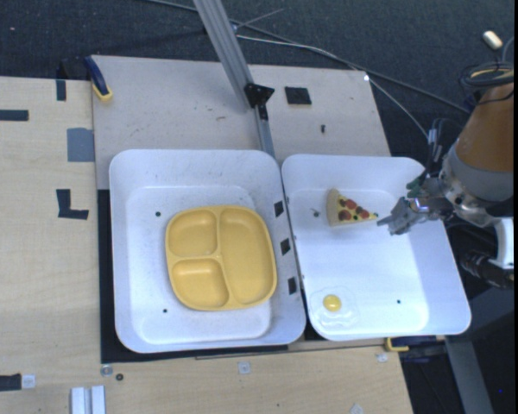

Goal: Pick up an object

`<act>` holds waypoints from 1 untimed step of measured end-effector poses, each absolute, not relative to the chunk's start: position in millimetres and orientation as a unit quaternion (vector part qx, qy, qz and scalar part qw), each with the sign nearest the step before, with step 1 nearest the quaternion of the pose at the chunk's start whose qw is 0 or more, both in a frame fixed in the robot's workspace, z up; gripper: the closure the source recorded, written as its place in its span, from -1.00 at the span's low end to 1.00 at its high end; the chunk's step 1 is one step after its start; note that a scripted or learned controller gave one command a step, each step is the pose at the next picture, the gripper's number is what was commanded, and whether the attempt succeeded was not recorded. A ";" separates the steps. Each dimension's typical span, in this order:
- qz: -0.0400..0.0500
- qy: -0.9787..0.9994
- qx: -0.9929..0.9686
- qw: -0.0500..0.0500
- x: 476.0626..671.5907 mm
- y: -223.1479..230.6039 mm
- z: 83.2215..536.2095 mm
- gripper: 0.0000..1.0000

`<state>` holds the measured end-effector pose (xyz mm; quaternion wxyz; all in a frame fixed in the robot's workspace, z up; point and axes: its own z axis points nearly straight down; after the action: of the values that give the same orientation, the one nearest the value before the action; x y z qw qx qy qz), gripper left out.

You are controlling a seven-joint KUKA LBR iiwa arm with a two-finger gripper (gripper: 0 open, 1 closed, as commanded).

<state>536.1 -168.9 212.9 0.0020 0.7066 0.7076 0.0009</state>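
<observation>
Pale wooden counter carries two white bins; right of frame centre, the gripper hovers just beside a flat toy pizza slice, its opening impossible to judge. So flat a slice may slip away.

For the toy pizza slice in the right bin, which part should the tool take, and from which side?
Probably from above, closing across the narrow pointed half of the flat, wedge-shaped toy pizza slice. It lies flat on the floor of the right white bin, its tip pointing right toward the tool.
</observation>
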 end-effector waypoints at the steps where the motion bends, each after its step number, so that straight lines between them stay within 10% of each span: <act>1: 0.000 0.709 0.705 -0.001 549.6 -126.7 211.2 1.00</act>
<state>549.6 -126.7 211.2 -0.0009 0.7051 0.7091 0.0002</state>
